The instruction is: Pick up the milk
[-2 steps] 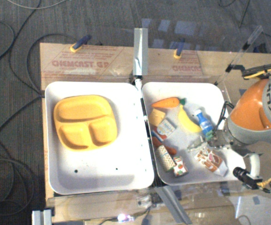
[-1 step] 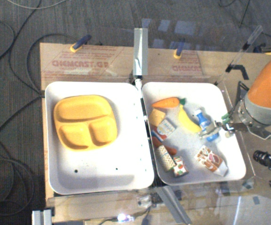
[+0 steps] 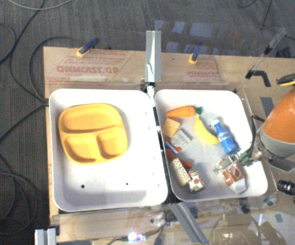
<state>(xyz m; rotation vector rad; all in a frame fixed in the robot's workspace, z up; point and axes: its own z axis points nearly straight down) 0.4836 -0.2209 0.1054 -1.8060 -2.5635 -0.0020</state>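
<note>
Over right bin (image 3: 249,111), gripper (image 3: 228,163) lowered.

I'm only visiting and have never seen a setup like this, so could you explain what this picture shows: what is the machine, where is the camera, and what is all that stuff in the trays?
The camera hangs above a bench and looks down at a slant. At the right, the grey and orange robot arm reaches in. Its end effector sits low over the right shallow white bin; whether it grips anything is unclear. That bin holds toy food: an orange carrot, a yellow banana, a blue plastic bottle, and a small red and white milk carton near the front edge, apart from the end effector. A red and white packet lies just below the end effector. The left shallow white bin holds a yellow divided plastic tray.
</note>
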